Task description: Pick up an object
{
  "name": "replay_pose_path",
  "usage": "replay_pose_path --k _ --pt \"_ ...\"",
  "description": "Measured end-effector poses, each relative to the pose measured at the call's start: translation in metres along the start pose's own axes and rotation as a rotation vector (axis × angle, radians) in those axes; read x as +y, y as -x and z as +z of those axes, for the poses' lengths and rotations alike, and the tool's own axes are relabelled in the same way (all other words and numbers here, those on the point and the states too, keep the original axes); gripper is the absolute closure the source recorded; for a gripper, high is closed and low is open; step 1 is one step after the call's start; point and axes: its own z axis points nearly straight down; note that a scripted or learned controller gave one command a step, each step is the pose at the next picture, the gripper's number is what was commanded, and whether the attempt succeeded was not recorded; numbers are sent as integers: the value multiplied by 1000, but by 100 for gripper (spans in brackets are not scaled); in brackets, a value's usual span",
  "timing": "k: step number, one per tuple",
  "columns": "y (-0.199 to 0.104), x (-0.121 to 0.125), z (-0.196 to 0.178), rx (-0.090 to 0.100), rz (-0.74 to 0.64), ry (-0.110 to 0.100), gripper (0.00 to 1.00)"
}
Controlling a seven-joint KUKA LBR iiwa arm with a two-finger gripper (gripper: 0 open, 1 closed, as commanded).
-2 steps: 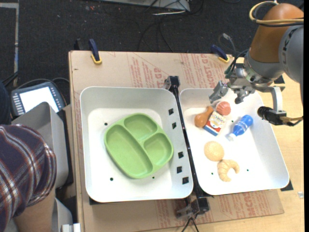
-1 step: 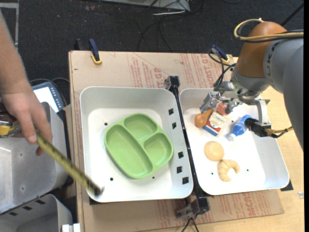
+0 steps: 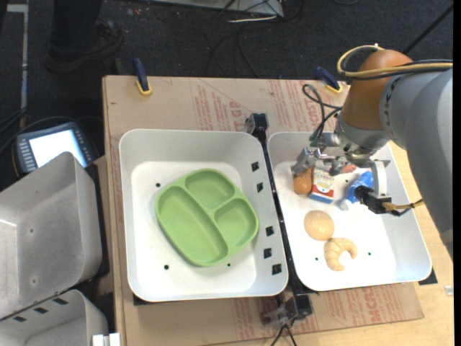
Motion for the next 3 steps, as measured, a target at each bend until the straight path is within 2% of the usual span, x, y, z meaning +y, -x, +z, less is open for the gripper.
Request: replay_pose_path --k 1,2,3 --pt "0 3 -16 0 0 12 100" --pt "-3 -3 -76 5 -1 -1 100" --pt "3 -7 -136 4 3 1 100"
